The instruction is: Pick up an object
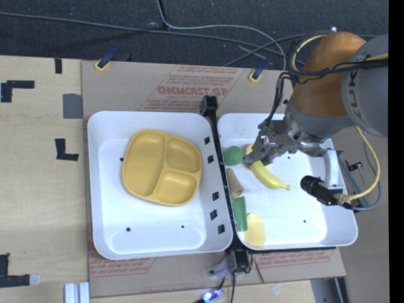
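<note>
A yellow banana (270, 176) lies slantwise in the middle of the right bin (315, 229). Its upper left end sits between the fingers of my gripper (257, 156), which is shut on it. The grey arm with its orange band (328, 74) comes in from the upper right and hides the bin's far right corner. A round green object (233, 155) sits just left of the gripper by the bin's left wall.
Along the right bin's left wall lie a tan piece (235, 182), a green stick (240, 212) and a pale yellow item (255, 229). A yellow divided plate (162, 167) rests in the left bin (107, 219). A black fitting (317, 190) and cables hang off the arm.
</note>
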`<state>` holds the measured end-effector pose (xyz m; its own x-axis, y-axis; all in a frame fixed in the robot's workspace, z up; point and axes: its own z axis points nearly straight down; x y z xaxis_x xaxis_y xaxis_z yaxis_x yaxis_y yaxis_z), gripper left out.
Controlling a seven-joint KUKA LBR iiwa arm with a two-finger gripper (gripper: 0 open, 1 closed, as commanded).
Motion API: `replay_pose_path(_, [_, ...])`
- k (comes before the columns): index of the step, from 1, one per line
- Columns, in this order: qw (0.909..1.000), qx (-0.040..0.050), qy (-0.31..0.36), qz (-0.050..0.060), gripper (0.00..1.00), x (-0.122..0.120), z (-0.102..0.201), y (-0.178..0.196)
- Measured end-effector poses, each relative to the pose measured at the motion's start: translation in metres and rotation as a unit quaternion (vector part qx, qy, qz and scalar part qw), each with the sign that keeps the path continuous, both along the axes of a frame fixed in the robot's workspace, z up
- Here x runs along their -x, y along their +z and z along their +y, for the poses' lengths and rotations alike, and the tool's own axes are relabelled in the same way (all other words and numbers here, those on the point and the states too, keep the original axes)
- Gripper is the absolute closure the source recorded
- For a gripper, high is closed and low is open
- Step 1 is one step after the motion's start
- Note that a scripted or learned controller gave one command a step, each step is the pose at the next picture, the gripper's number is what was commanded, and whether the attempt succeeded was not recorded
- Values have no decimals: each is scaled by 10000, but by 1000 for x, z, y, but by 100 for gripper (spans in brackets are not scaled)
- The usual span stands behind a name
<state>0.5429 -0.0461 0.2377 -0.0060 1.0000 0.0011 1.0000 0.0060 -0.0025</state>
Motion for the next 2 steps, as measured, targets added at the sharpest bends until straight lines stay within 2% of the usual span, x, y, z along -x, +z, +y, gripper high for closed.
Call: replay_pose_path(2, [10000,1,3,8,100,18,99,-20])
